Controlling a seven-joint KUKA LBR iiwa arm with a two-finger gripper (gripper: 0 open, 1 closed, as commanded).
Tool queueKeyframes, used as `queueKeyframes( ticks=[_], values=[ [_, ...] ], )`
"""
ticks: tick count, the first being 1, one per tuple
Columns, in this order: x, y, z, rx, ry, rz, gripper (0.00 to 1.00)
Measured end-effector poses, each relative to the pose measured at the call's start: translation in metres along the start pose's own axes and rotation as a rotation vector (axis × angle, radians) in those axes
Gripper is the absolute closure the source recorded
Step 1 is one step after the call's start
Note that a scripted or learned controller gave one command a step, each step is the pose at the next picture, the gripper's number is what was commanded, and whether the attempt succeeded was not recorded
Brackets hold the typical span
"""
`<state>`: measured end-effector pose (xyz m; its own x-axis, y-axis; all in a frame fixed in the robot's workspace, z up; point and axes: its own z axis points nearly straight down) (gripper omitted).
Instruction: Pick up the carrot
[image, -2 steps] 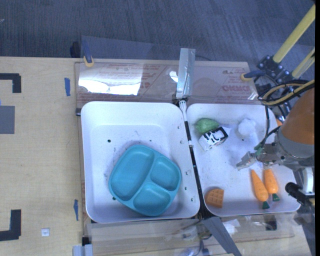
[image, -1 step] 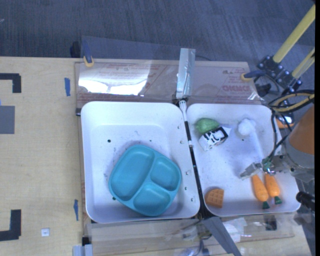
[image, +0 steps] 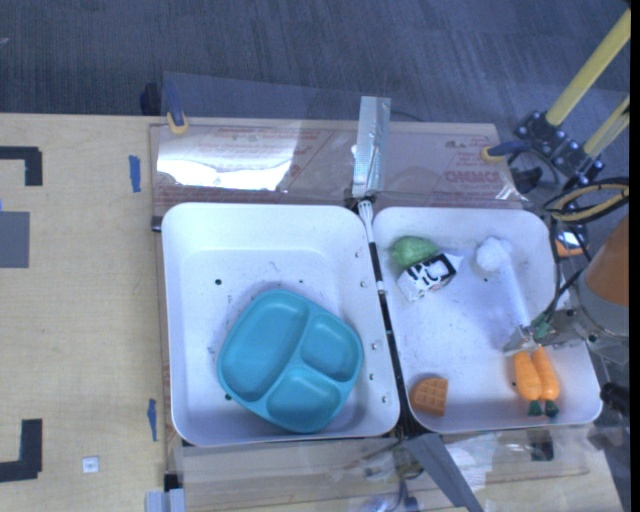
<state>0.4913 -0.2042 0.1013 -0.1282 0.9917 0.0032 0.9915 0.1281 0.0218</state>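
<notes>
Arm (image: 612, 270) cut off at right edge, hand (image: 530, 338) indistinct beside carrot (image: 535, 377).

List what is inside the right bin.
The right bin holds a carrot near its right wall, a waffle, a green item, a black-and-white packet and a clear bottle. The gripper's tip by the carrot is unclear.

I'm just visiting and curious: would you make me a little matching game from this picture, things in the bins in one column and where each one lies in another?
Things:
1. blue divided plate
2. carrot
3. waffle
4. green toy

Places:
A. right bin, near its back wall
B. left bin
C. right bin, near its front edge, toward the middle divider
D. right bin, right front corner

Pairs: 1-B, 2-D, 3-C, 4-A
</notes>
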Motion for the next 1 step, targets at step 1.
queueKeyframes(
  ticks=[1],
  values=[
    [0.0614, 0.0074, -0.0986, 0.016, -0.005, 0.167, 1.00]
  ],
)
